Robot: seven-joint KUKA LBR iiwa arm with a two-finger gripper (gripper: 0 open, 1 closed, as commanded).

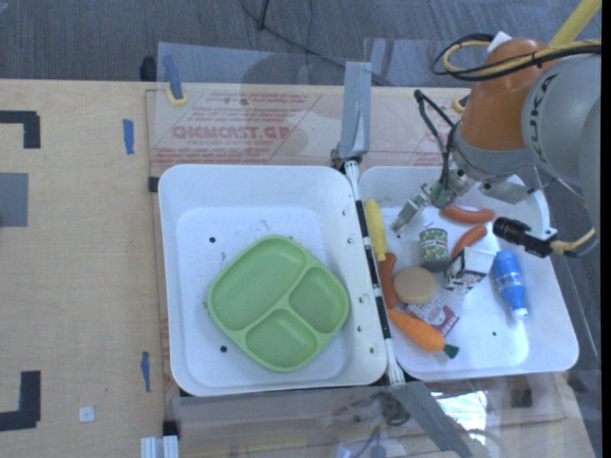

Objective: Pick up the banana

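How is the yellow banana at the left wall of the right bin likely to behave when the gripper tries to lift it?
The banana looks like smooth moulded plastic, so probably stiff, light and rather slippery. It is long and narrow, so gripped near one end it may swing. It lies along the right bin wall, touching a sausage, leaving little finger room; it may slide instead of lifting.

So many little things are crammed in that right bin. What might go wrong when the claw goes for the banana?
The banana lies tight along the right bin's left wall, so a finger may hit the wall instead of sliding beside it. A reddish sausage-like piece sits right at the banana's lower end, so the claw might nudge or grab that instead. The small can stands close by and could be knocked over.
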